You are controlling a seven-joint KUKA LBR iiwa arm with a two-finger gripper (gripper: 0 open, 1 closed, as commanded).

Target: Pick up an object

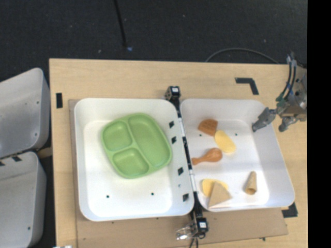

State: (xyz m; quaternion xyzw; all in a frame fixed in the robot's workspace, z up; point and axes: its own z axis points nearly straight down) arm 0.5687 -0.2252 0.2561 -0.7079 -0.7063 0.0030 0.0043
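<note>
We see our gripper (274, 121) at the right edge, coming in from the right, its two fingers (262, 120) spread apart and angled down-left, nothing between them. Wrist mostly cut off by the frame.

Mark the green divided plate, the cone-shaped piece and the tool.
green divided plate (136, 145), camera view, central ridge.
cone-shaped piece (251, 182), camera view, middle of its body.
tool (273, 121), camera view, midway between its fingertips.

Open hand (273, 121) hovers over right bin (269, 154); green plate (136, 145) fills left bin (93, 190).
</note>
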